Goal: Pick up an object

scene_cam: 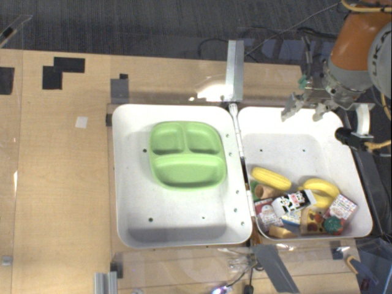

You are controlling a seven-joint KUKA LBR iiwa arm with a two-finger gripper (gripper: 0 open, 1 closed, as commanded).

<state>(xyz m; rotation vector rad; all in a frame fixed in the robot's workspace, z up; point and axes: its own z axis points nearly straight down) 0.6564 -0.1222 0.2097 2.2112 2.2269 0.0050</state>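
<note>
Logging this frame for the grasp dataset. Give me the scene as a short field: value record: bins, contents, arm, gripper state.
left bin: holds a green divided plate, lying flat near the middle
right bin: toys piled in its near half, far half bare
pile contents: two yellow banana-like pieces, a black-and-white cow-patterned toy, small packets and mixed bits
arm: enters from the right, orange band visible
gripper: over the far edge of the right bin, apart from the pile
jaws: spread apart, nothing between them
task status: no object picked yet
</note>
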